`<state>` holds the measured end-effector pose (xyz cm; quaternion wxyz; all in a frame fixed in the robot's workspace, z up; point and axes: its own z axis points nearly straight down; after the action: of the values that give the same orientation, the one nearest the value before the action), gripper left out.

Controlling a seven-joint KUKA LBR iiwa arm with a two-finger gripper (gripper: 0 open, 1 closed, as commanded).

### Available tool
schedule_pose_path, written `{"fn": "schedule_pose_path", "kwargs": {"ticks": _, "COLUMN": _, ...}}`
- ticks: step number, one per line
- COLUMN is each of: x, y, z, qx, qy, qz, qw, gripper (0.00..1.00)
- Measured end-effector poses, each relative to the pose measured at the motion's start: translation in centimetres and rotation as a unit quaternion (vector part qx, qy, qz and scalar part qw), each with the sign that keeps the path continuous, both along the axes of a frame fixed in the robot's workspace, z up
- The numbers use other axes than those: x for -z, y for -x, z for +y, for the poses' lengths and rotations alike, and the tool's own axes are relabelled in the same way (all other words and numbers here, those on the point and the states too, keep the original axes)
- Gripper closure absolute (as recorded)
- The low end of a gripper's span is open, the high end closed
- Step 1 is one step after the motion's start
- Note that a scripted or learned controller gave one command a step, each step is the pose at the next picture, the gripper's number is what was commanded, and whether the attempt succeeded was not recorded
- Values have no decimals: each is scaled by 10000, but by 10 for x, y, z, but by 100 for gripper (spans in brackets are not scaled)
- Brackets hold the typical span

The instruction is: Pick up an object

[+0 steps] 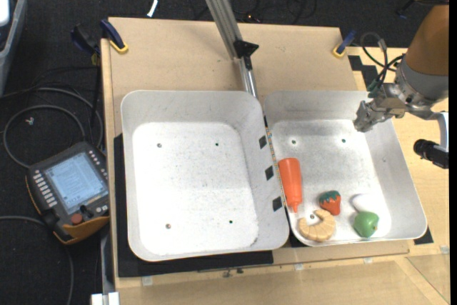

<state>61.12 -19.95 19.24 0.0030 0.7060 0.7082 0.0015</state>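
Note:
The right bin holds an orange carrot along its left wall. Toward the front lie a red strawberry-like piece, a tan bitten biscuit and a green apple-like piece. My gripper hangs over the bin's far right corner, well behind these objects. Nothing shows between or under its tip.
The left bin lies beside the right one. A metal pole slants down to the gap between the bins. Clamps sit at the bench's back corners. A teach pendant lies on the floor at left.

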Motion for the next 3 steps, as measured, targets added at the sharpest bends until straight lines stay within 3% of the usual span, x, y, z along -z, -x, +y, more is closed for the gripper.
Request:
{"fn": "schedule_pose_path", "kwargs": {"ticks": 1, "x": -63, "y": 4, "z": -1, "qx": 0, "qy": 6, "qz": -10, "qw": 10000, "gripper": 100}}
{"fn": "schedule_pose_path", "kwargs": {"ticks": 3, "x": -58, "y": 34, "z": 96, "qx": -21, "qy": -19, "qz": 40, "qw": 10000, "gripper": 100}}
